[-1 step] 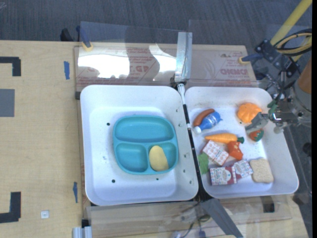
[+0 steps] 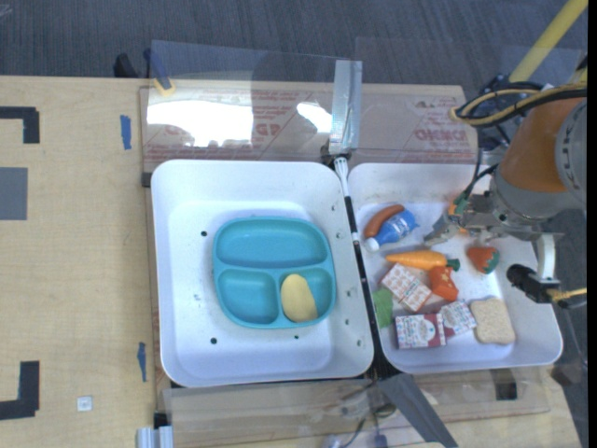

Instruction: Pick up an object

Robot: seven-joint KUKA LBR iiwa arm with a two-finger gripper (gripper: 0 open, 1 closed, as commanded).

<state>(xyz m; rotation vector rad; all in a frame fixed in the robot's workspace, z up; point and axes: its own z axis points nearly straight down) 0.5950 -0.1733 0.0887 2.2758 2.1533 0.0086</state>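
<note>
My tool (image 2: 459,220) hovers over the right bin (image 2: 541,348); I cannot tell its state. The carrot (image 2: 422,260) lies just near-left, long axis running left-right.

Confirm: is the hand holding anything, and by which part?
Cannot tell. The hand hangs over the right bin near the carrot; nothing visibly sits in it.
</note>
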